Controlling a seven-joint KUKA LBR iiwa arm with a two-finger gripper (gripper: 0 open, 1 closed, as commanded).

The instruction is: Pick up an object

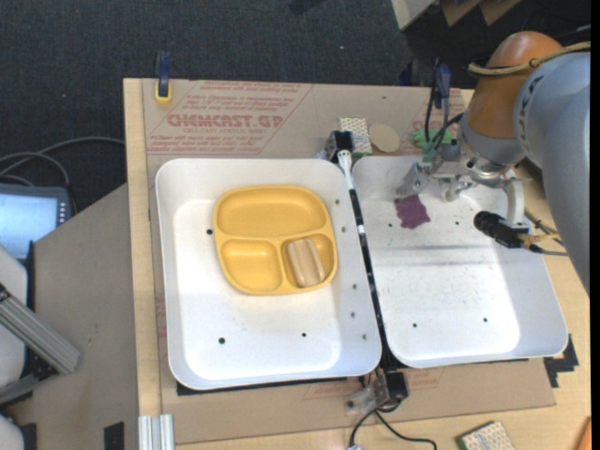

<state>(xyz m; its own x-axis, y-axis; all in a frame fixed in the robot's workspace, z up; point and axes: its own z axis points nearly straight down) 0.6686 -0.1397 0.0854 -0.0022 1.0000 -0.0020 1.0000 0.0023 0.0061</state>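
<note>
1. Two white bins are set side by side on a bench (pixel 234 120): the left bin (pixel 187 326) and the right bin (pixel 469 317).
2. A yellow tray (pixel 272 216) with three compartments lies in the left bin.
3. A tan block (pixel 303 261) is seen in the tray's lower right compartment.
4. A purple object (pixel 412 212) lies in the right bin, near its upper left corner.
5. The arm (pixel 534 92) is reached in from the right, over the right bin's upper edge.
6. The gripper (pixel 433 180) is placed just above and beside the purple object; whether it is released or clenched cannot be told, and no contact can be made out.
</note>
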